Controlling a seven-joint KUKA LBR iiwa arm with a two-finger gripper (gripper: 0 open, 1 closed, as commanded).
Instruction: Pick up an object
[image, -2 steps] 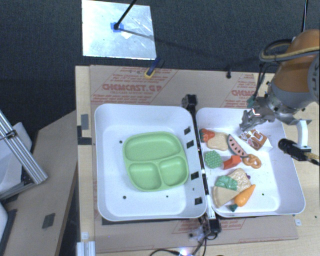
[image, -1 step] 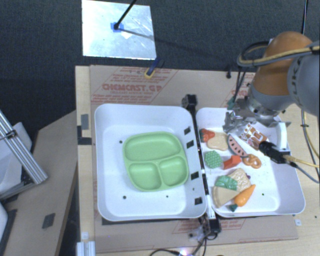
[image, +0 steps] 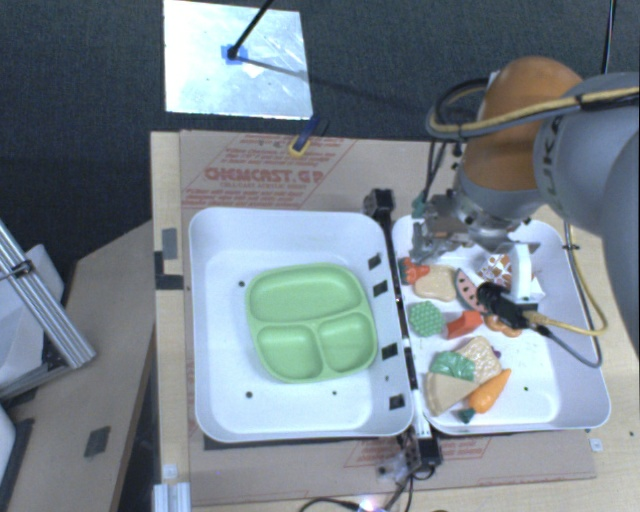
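The gripper (image: 428, 243) hangs low over the right bin (image: 575, 400), just above a tan cookie (image: 436, 284); whether it is spread or pinched, I cannot tell.

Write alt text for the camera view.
A grey and orange robot arm reaches into the right white bin above small toy foods, including a carrot. The left bin holds a green divided tray.

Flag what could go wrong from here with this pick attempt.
Crowding: the gripper is low over the right white bin, where small toy foods lie packed; the tan cookie-shaped piece touches neighbours, so it may nudge several or grab two. It also works close to the black-clipped divider, risking a bump.
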